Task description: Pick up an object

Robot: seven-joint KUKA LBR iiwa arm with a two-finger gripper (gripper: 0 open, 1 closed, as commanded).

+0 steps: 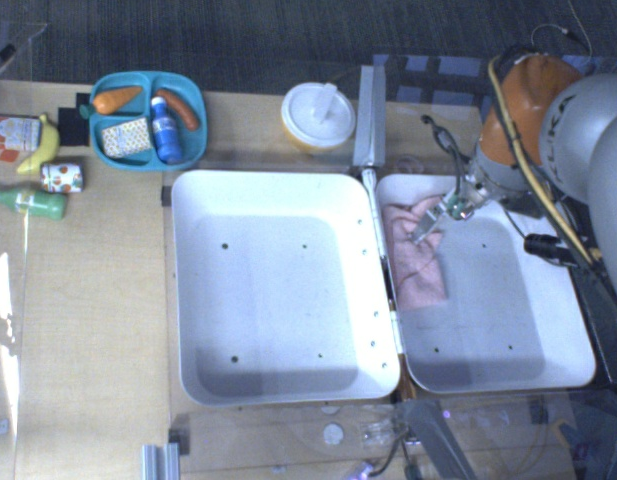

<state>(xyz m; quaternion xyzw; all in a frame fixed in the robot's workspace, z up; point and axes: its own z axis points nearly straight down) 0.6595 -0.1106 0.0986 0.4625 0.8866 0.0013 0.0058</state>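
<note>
From the camera up above, we see two white bins side by side on the surface. The left bin (273, 278) has nothing to grab in it, so the arm (558, 128) reaches from the right into the right bin (508, 318). A soft pink cloth (416, 253) lies there, bunched up against the bin's left wall, close to the top corner. It is the one thing in the bins to pick, and we think that is why the tool (435, 224) is down on its top part. The tool tips look a little apart and seem to touch the cloth, but we do not see cloth pinched between them, so we say it is open and holds nothing yet. We guess the cloth is floppy and may slip. Beside the bins sit a blue tray (148, 120) of toy food and a cup with a lid (318, 115), well away from the arm.
</note>
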